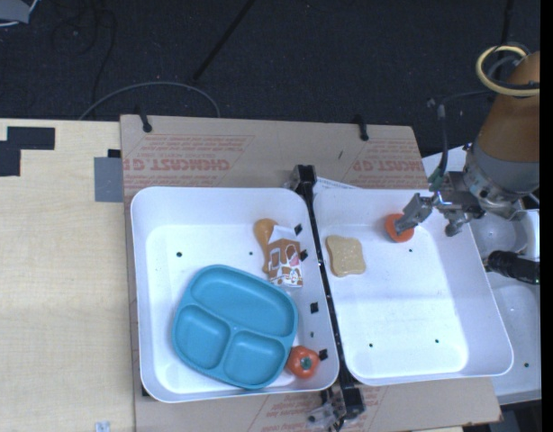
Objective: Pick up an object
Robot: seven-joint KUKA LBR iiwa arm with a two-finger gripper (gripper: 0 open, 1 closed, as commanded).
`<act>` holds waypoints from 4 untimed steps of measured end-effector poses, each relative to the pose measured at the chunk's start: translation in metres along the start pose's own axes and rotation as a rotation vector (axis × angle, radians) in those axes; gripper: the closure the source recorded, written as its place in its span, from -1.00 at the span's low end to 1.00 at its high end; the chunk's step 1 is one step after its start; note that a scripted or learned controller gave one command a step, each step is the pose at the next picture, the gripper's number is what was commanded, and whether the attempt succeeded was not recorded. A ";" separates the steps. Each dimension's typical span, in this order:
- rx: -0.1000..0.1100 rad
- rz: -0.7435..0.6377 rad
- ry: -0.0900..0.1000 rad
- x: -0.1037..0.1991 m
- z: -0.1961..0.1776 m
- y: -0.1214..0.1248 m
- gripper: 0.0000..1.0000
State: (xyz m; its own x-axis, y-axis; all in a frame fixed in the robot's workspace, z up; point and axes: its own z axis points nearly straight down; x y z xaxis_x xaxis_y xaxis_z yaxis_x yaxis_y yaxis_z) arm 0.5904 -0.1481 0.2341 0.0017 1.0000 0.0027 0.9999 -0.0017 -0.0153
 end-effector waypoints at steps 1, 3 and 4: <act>-0.012 -0.002 -0.002 0.000 -0.007 0.002 -1.00; -0.008 -0.001 -0.001 -0.002 0.083 0.009 -1.00; -0.009 0.000 -0.001 -0.001 0.127 0.012 -1.00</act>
State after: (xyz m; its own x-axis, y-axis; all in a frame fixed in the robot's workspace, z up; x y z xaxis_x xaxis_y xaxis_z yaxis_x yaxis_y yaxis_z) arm 0.6007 -0.1488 0.1073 0.0016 1.0000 0.0014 1.0000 -0.0016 -0.0065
